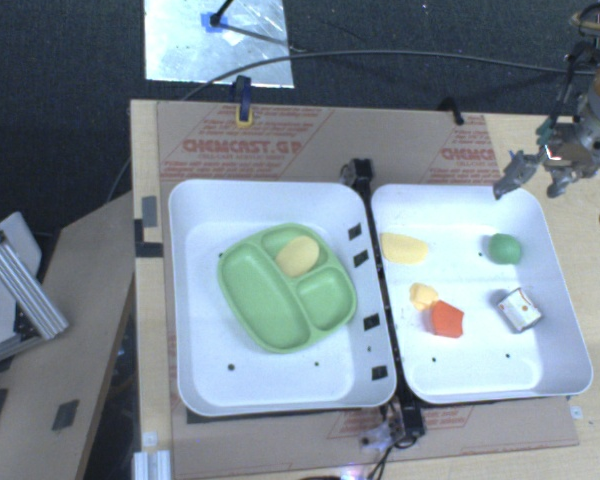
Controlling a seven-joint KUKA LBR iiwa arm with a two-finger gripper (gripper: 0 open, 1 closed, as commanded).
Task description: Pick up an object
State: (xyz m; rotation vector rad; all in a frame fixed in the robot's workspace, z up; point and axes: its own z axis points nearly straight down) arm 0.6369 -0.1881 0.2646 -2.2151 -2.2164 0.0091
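The gripper (pixel 535 175) hangs over the far right corner of the right bin (pixel 480 373), its two fingers spread apart with nothing between them, presumably parked high so the bin's contents stay in plain sight for choosing a target. From it, toward seven o'clock, a green ball (pixel 503 248) lies nearest; farther toward six o'clock sits a small white box (pixel 520 310). Toward eight o'clock lie an orange block (pixel 446 319), touching a small yellow piece (pixel 423 294), and a pale yellow lump (pixel 404 249). In the left bin (pixel 205 368), a green divided tray (pixel 280 303) cradles a yellow object (pixel 298 256).
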